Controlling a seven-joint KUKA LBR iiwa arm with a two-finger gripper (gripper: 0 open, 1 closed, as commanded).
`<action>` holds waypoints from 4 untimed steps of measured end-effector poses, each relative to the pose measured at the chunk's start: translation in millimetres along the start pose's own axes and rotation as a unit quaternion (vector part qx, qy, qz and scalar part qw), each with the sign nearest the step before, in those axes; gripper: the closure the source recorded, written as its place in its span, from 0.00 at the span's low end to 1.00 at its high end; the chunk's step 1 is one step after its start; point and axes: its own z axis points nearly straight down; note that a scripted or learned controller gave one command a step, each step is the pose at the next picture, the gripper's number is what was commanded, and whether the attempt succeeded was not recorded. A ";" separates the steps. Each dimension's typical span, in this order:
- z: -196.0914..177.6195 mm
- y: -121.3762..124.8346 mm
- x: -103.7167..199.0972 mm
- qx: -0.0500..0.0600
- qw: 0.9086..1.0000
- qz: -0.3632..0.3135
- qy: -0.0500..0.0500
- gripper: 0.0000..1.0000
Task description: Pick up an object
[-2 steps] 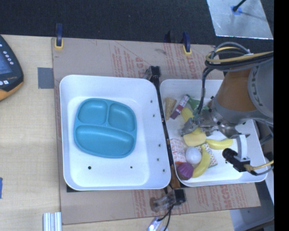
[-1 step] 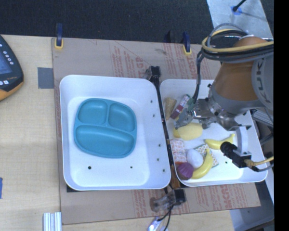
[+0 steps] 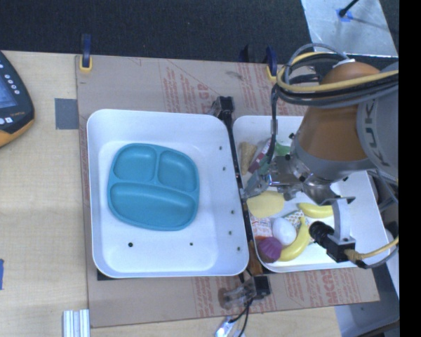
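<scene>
The grey arm with the orange band [image 3: 337,128] reaches in from the right and hangs over the right-hand shallow white bin [image 3: 375,209], covering most of it. The claw [image 3: 266,177] sits low over the bin's left part; its state cannot be determined. Below it lie a pale yellow rounded object [image 3: 266,203], a white egg-shaped object [image 3: 284,232], a yellow banana [image 3: 300,243] and a purple object [image 3: 269,247]. The left-hand white bin [image 3: 105,258] holds a blue divided plastic plate [image 3: 154,187].
</scene>
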 end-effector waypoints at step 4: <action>14.2 21.2 2.5 0.000 1.000 0.006 -0.002 1.00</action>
